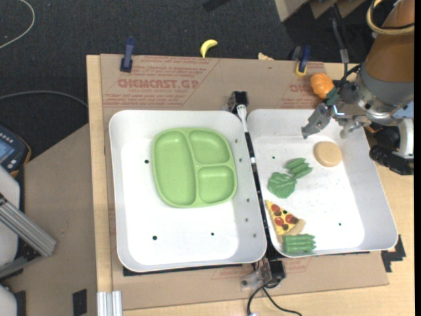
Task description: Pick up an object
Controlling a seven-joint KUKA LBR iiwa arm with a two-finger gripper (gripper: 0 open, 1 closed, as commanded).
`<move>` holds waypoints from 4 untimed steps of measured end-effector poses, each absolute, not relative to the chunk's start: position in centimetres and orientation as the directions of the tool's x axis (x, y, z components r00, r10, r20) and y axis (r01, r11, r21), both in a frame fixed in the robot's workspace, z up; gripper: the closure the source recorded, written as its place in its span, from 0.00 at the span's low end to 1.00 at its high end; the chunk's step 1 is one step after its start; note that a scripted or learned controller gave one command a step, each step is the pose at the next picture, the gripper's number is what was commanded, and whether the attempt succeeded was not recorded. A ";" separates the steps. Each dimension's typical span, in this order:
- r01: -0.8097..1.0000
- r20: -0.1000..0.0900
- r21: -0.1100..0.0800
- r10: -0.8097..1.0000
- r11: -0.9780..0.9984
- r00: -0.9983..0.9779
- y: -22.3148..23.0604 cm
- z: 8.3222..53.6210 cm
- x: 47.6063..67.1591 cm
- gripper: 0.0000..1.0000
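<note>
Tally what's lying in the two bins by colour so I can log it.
Green: 4, namely divided plate, two leafy pieces, bean bundle
Tan: 1, round cookie
Multicoloured: 1, pizza slice
Total: 6

The right bin (368, 196) lay bare along its right half; the tan disc (327, 154), green pieces (288, 177), pizza slice (284, 219) crowded its left. The green divided plate (194, 166) filled the left bin's (131, 222) middle.
</note>
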State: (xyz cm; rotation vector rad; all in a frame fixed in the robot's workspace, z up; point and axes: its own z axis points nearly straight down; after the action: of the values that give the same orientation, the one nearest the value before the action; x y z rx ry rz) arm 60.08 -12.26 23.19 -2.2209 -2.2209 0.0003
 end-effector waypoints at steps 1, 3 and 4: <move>1.000 0.003 -0.010 1.000 -0.003 0.003 -11.1 7.8 52.6 0.00; 1.000 0.005 0.007 1.000 0.011 -0.011 -0.3 19.0 49.4 1.00; 1.000 -0.002 0.011 1.000 -0.003 0.003 -4.5 28.5 48.0 1.00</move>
State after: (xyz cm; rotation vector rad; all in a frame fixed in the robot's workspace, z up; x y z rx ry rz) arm 48.00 -4.54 28.53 -2.2316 -2.2245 -0.0106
